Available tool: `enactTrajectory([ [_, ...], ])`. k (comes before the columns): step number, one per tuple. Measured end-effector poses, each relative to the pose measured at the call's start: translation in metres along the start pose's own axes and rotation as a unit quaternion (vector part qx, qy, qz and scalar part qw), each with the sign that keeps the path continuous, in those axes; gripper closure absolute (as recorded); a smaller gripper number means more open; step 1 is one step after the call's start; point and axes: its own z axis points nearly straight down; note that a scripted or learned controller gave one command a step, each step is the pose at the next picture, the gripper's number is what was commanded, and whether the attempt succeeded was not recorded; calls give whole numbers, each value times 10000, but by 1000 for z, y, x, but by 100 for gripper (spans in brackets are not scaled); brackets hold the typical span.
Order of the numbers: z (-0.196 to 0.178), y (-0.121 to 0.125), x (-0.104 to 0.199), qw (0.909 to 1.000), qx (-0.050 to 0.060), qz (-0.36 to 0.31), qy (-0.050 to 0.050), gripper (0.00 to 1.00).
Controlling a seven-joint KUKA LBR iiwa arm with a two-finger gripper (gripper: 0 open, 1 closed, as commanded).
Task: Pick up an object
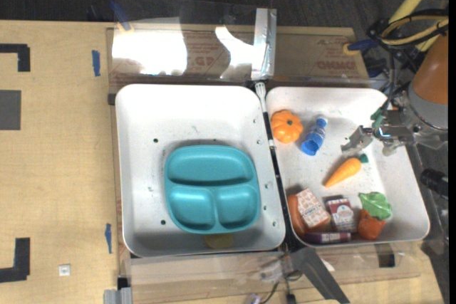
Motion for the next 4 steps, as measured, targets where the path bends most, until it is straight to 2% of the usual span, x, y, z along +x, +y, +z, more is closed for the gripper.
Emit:
enactTrajectory([
  [1, 26, 8, 36, 9973, 16, 730, 5, 0],
  [2, 116, 22, -4, 9964, -37, 846, -10, 0],
  [3, 105, 23, -5, 9963, -58, 857, -10, 100],
  [4, -32, 68, 62, 9894, -64, 1450, 8, 100],
])
